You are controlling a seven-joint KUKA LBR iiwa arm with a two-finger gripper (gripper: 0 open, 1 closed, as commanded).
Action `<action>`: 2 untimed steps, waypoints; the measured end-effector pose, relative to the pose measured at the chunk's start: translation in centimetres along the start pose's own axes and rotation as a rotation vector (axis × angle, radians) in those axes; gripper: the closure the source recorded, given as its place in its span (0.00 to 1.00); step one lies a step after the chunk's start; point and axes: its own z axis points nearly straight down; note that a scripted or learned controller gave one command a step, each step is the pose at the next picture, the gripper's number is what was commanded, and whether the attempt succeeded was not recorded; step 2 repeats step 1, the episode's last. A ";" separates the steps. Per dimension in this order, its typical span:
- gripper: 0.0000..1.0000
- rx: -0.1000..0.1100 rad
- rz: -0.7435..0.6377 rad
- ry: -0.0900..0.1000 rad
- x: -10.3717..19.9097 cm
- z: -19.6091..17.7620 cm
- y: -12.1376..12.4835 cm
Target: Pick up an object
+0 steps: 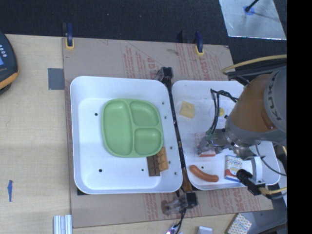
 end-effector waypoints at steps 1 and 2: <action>1.00 -0.017 -0.007 0.001 6.6 -9.6 5.4; 1.00 -0.017 -0.007 0.001 6.6 -9.6 5.4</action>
